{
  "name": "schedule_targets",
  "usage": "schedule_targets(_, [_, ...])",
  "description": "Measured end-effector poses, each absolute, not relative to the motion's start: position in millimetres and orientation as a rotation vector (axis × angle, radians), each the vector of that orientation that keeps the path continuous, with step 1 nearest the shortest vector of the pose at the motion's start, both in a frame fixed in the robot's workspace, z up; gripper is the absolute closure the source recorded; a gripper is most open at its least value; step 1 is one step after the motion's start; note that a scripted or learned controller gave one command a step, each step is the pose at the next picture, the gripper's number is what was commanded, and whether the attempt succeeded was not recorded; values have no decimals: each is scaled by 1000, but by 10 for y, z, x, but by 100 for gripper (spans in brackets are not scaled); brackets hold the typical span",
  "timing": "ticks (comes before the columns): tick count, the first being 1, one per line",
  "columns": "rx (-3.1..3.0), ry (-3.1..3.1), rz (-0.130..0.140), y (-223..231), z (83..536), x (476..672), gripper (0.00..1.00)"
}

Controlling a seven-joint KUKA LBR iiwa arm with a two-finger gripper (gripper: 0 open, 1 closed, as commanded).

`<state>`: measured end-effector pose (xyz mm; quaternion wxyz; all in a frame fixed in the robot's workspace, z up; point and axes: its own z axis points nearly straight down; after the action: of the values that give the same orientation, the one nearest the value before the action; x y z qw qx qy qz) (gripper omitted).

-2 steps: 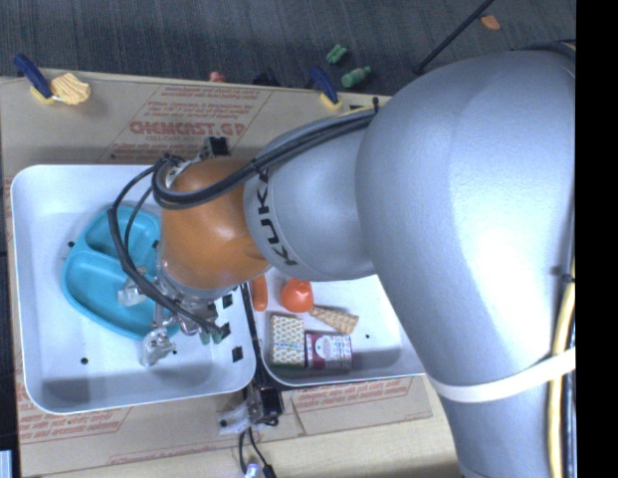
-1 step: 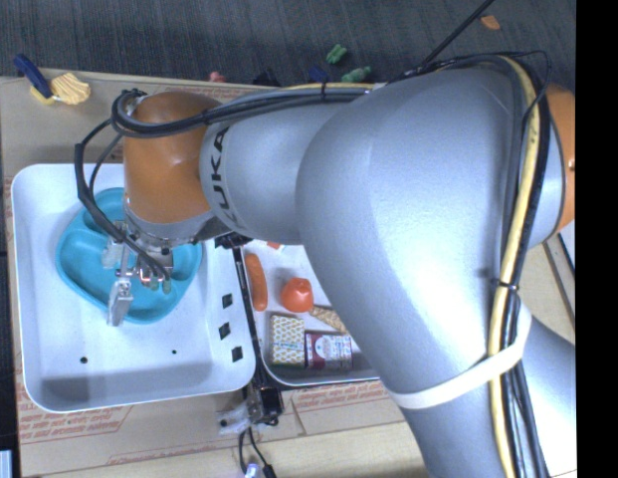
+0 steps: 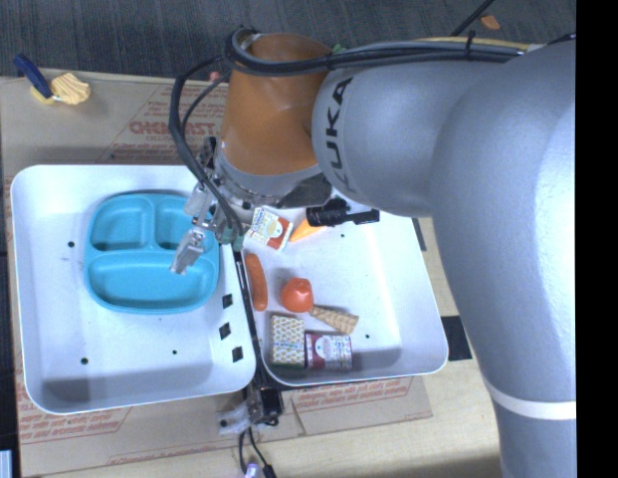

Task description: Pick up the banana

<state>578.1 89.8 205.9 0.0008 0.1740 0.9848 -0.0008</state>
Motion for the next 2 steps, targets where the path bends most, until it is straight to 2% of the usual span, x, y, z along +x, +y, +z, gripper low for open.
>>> schedule_targets(1, [442,3109,-2,267,2414,5554,0])
schedule_targets(2, [-401,3117,-1,-80,2803,5050,0])
